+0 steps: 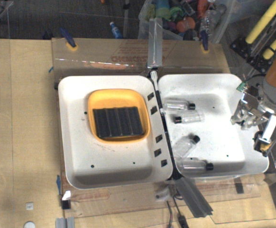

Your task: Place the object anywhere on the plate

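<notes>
From the overhead camera, four clear vials with black caps are lying in the right bin: one vial near the divider, a second just below it, a third tilted, a fourth by the front wall. The yellow plate is sitting in the left bin, carrying a dark ribbed block. The gripper is hovering over the right bin's right edge; whether its fingers are spread is impossible to tell

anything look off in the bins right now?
Nothing damaged or spilled. A dark ribbed block already lies on the orange plate in the left bin. Four clear black-capped vials lie scattered on their sides at different angles in the right bin.
</notes>
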Controlling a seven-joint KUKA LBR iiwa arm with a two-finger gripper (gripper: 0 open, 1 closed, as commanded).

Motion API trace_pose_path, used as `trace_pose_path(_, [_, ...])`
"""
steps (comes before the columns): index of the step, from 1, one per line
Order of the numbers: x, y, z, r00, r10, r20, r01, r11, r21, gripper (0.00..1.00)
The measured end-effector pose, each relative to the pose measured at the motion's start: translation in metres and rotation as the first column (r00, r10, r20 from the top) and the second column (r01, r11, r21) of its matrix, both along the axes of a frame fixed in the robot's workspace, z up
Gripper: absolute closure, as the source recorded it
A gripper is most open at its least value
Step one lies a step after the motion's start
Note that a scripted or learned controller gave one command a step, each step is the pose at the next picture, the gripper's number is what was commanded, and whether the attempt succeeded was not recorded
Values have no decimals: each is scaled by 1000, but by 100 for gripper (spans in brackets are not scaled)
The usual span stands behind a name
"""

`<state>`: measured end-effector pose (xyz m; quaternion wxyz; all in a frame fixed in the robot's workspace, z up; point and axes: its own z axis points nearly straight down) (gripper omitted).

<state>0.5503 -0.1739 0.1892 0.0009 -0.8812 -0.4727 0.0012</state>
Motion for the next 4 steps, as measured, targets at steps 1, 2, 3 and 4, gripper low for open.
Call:
trace_pose_path(1, [60,-2,14,999,35,2,-35,999,0,100])
trace_pose_path(2, [117,-3,4,983,184,3,-184,983,-1,100])
trace_pose_path(3, [117,14,39,972,236,4,-236,972,-2,100])
trace_pose_path(4, [117,22,67,968,249,4,-249,968,-2,100])
